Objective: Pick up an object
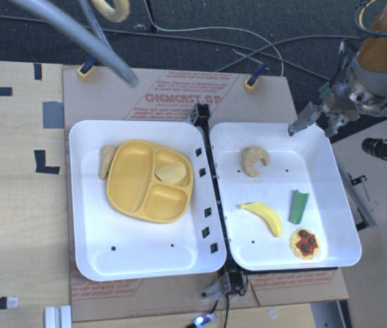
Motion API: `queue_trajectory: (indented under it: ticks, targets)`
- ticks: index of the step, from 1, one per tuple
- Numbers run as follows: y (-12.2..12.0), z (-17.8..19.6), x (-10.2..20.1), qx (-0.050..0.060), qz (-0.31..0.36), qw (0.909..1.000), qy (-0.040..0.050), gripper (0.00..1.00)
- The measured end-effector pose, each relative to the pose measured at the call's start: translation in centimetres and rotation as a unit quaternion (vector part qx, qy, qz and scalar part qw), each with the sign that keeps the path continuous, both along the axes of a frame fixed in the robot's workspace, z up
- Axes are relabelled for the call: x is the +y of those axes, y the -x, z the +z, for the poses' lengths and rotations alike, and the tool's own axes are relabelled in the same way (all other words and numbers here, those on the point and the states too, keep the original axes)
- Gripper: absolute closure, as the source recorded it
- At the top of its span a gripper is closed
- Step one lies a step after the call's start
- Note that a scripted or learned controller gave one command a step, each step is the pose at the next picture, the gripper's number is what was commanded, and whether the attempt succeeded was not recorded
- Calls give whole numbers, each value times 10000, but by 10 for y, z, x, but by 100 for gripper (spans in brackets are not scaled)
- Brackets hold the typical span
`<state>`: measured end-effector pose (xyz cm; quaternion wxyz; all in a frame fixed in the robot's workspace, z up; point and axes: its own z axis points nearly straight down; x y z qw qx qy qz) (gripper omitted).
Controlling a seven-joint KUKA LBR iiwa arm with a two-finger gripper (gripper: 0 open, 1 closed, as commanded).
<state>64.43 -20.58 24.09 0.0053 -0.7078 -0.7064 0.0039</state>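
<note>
A small pizza (pixel 305 243) lies at the right bin's (pixel 336 183) near rim, with a banana (pixel 265 217), green piece (pixel 298 206) and croissant (pixel 254 160) farther in. The gripper (pixel 309 120) hovers above that bin's far right corner; whether its jaws are parted, I cannot tell.

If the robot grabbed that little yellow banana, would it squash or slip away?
The banana looks like a smooth toy, so probably stiff, not squashy. Its curved, tapered shape could slip or pivot when pinched. It lies flat on the right bin, so it seems unlikely to roll.
</note>
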Motion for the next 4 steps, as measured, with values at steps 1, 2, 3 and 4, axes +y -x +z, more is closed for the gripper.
queue_trajectory:
  ticks: [1, 2, 3, 4]
  targets:
    - [-2, 7, 1, -55, 17, 10000, 14, 0]
    - [-9, -52, -5, -33, 18, 10000, 14, 0]
    - [-3, -117, -2, -21, 19, 10000, 9, 0]
    - [-3, -159, -1, -57, 26, 10000, 26, 0]
